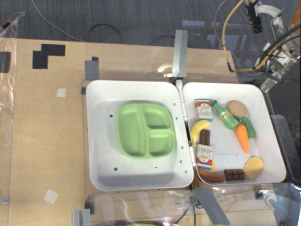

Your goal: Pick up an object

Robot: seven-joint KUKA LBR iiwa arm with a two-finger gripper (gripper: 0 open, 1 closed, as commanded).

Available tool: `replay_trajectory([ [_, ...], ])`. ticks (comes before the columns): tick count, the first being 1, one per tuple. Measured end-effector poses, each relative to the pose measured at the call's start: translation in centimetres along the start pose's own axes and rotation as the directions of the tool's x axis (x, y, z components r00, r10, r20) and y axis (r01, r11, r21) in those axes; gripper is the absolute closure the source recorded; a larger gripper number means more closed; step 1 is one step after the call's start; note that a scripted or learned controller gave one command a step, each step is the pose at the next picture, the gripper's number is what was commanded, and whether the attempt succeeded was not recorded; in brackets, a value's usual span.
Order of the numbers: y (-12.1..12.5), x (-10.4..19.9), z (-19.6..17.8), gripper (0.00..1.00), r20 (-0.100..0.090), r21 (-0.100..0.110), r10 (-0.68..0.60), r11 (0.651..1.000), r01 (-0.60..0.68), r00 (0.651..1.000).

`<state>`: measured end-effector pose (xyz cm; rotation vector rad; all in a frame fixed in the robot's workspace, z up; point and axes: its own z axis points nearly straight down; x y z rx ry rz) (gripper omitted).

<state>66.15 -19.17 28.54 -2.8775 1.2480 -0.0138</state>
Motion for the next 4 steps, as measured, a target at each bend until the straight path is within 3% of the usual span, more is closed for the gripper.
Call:
replay_trajectory([
  [1,0.3,0.4,-0.5,1.0,0.002,-0.002,-0.203,0.979,0.203,0.979],
  [2,0.3,1.3,-3.0,1.0,0.002,-0.002,-0.369,0.929,0.369,0.929],
  [4,-0.6,1.0,-5.6,1.0,-0.008,0.005,-0.387,0.922,0.387,0.922],
])
